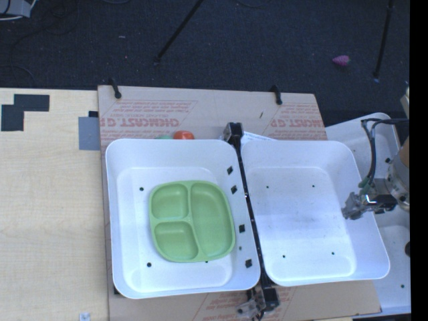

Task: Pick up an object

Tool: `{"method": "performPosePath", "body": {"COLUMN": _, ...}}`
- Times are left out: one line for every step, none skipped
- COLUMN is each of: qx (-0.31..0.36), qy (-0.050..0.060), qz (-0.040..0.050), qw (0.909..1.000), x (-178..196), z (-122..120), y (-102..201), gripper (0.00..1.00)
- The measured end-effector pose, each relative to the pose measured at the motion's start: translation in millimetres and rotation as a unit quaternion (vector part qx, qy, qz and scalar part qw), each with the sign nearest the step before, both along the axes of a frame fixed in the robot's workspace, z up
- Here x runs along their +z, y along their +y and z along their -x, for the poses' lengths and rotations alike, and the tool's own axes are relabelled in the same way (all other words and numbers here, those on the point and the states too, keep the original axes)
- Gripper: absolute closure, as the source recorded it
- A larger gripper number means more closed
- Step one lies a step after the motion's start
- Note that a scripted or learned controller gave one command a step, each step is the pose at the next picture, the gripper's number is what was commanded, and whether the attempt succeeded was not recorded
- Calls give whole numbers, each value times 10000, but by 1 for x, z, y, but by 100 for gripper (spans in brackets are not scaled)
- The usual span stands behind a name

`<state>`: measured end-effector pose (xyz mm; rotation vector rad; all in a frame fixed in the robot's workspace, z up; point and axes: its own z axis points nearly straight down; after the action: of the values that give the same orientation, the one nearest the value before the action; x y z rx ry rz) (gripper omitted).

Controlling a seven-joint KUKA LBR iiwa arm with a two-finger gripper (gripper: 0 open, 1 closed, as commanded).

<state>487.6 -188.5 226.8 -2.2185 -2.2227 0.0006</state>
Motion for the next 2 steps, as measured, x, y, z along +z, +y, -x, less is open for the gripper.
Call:
{"method": "performPosePath", "body": {"qx": 13, "qy": 11, "qz": -14, "qw": 10000, "x": -8, "z": -17, "y": 54, "gripper": 100}}
{"method": "performPosePath", "body": {"qx": 12, "qy": 11, "qz": -11, "qw": 10000, "x": -13, "z": -32, "y": 101, "gripper": 100}}
